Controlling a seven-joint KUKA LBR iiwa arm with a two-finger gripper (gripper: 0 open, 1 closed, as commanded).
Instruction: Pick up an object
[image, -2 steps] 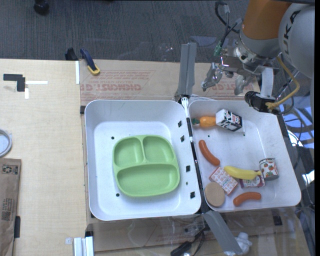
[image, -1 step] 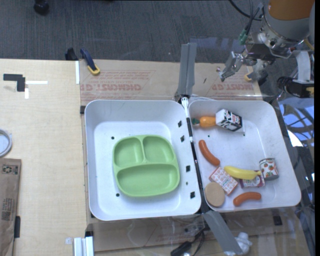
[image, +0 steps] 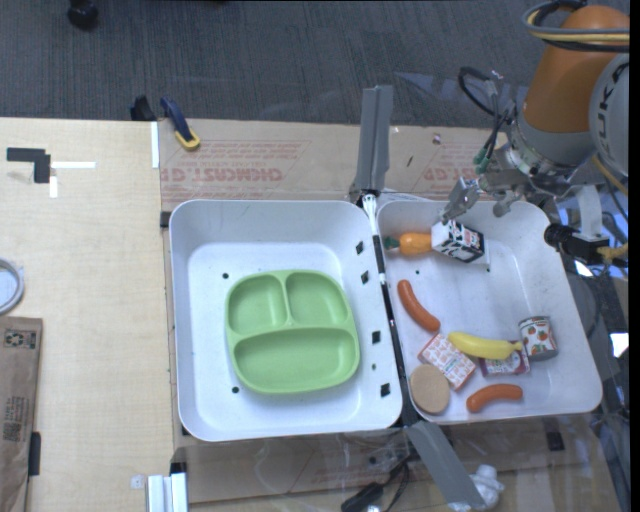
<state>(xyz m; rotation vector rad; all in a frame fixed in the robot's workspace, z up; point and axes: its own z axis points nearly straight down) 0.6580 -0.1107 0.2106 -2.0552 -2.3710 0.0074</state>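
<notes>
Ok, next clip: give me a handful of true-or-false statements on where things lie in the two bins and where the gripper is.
1. The green divided plate lies in the left bin. True.
2. The banana lies on the green plate. False: it lies in the right bin, near the small can.
3. The gripper is above the far end of the right bin, next to the black-and-white carton. True.
4. Both sausages sit in the left bin. False: one sausage and the other sausage lie in the right bin.
5. The carrot lies beside the carton. True.
</notes>
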